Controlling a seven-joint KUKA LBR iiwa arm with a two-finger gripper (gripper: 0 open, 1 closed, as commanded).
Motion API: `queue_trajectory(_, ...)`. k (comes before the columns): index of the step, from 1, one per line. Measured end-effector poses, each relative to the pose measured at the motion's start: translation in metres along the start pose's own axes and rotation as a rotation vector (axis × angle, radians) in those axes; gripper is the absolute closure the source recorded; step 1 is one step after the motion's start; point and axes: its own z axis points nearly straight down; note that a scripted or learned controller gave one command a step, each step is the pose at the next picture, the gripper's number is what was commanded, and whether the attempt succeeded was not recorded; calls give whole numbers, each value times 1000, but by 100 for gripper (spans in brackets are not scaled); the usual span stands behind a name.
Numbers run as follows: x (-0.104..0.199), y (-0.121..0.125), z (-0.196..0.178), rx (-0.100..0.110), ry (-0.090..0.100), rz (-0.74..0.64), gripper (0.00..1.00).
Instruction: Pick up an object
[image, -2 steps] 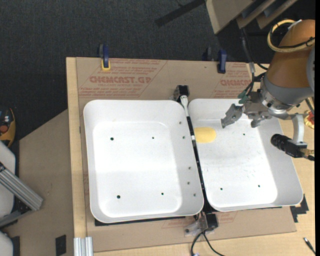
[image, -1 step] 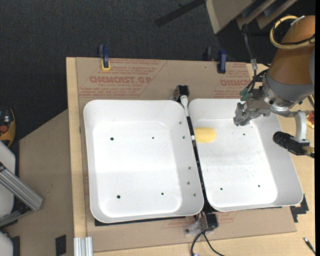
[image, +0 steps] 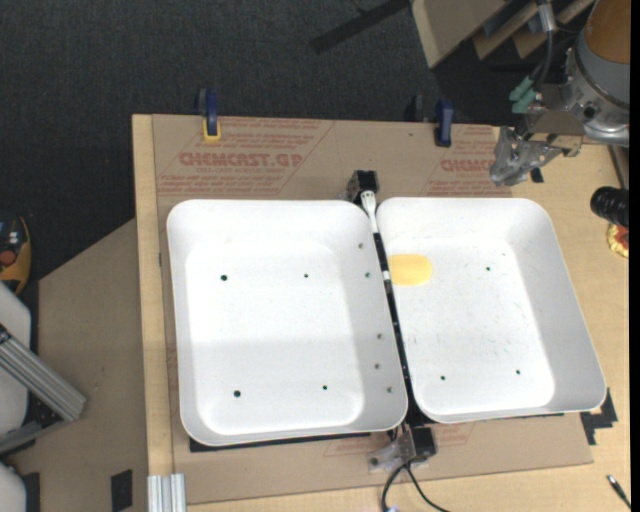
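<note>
A small yellow object (image: 410, 269) lies in the right bin (image: 560, 290), close to its left wall near the upper corner. My gripper (image: 512, 168) hangs at the upper right, above the brown board just beyond the right bin's far edge. It is well apart from the yellow object, up and to the right of it. I see nothing held in it.
The left bin (image: 190, 300) sits beside the right one, a black strip (image: 385, 290) between them. Both rest on a brown board (image: 300, 150) held by blue clamps (image: 209, 105) at the far edge. Cables and a connector (image: 410, 450) lie at the front.
</note>
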Motion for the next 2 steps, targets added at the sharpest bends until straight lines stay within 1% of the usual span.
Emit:
queue_trajectory(1,35,33,106,27,1,3,100)
queue_trajectory(2,42,22,73,15,0,5,100)
